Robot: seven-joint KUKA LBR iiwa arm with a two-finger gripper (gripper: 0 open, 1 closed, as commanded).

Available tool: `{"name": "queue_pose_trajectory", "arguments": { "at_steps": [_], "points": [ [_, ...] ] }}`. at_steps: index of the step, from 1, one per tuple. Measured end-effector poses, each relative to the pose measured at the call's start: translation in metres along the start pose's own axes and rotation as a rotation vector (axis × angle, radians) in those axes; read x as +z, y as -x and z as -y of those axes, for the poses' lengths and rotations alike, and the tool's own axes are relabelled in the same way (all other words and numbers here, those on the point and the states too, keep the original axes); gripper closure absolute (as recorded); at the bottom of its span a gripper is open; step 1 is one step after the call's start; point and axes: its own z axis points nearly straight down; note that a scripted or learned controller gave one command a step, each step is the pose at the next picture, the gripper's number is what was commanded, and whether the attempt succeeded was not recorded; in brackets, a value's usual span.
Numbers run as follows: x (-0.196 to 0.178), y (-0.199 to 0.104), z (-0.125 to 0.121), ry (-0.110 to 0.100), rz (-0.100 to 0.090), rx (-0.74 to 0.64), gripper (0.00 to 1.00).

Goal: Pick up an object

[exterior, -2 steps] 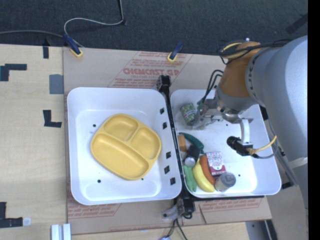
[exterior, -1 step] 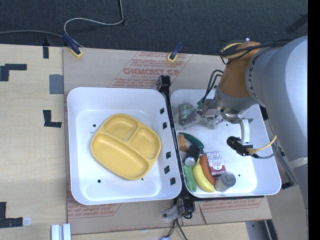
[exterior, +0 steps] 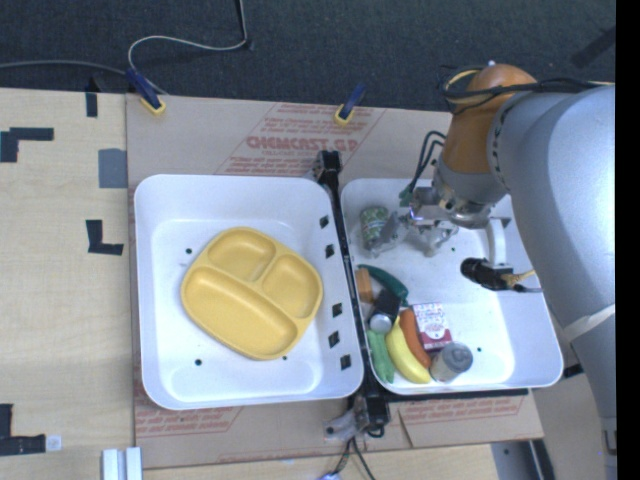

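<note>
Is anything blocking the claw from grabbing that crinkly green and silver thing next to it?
Nothing visible is in the way. The claw hangs over the right bin, just right of the crinkly green and silver thing, with bare white floor between them. The banana and other toys lie nearer the front.

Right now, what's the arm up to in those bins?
The KUKA arm reaches in from the right, its gripper low over the back of the right bin, beside a crumpled greenish can. Nothing visibly sits between its fingers. The other items, a banana, a carrot and a small red carton among them, are piled at that bin's front left. The left bin holds a yellow divided plate.
</note>
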Motion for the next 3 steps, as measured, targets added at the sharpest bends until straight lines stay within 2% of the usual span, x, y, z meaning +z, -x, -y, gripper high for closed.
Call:
{"name": "queue_pose_trajectory", "arguments": {
  "at_steps": [1, 2, 3],
  "points": [
    [0.001, 0.006, -0.005, -0.015, -0.002, -0.002, 0.00],
    [0.005, -0.001, 0.060, 0.086, 0.011, 0.010, 0.00],
    [0.003, -0.014, 0.007, 0.027, 0.012, 0.005, 0.00]
  ]
}}
